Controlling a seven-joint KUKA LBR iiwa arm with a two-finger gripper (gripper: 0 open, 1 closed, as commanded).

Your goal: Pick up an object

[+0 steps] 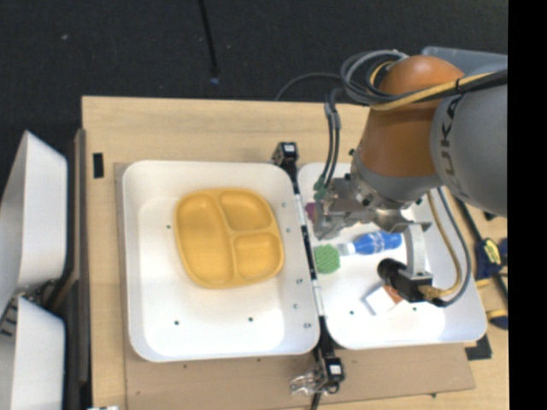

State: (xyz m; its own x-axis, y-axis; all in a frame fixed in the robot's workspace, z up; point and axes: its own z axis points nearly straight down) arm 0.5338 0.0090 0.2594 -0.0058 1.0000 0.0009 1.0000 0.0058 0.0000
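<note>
Pincer (323, 220) hangs over right bin's (453, 314) left edge; grip state unreadable. Best target: green ball (326, 259), approached straight down, clear of bottle (369, 245).

Yellow divided plate (229, 237) lies in the left bin (145, 314).

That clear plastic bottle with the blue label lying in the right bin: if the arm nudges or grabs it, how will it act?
The clear plastic bottle with the blue label lies on its side, so a sideways nudge would probably roll it across the right white bin. It looks small and thin-walled, likely light. Its smooth round body may slip or squirt out of a pinch made off-centre.
</note>
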